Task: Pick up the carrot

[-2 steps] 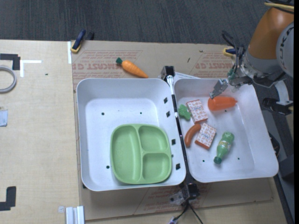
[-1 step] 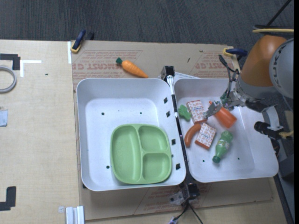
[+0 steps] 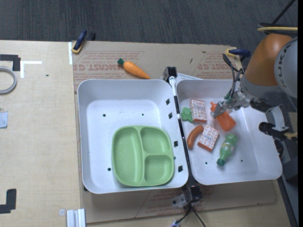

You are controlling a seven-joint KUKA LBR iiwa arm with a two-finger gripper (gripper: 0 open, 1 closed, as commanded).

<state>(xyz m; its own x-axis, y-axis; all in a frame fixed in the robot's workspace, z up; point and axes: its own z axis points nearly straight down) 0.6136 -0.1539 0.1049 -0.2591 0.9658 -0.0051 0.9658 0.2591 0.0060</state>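
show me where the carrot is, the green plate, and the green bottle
carrot (image 3: pixel 135 69), camera view, middle of its orange body
green plate (image 3: pixel 124 151), camera view, floor of its large compartment
green bottle (image 3: pixel 227 149), camera view, middle of its body

Orange carrot (image 3: pixel 134 69), green plate (image 3: pixel 142 155), white bins (image 3: pixel 90 126)

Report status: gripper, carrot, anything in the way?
Gripper low in right bin, among toy foods. Carrot outside both bins, on cardboard behind left bin, untouched. Nothing on or against the carrot.
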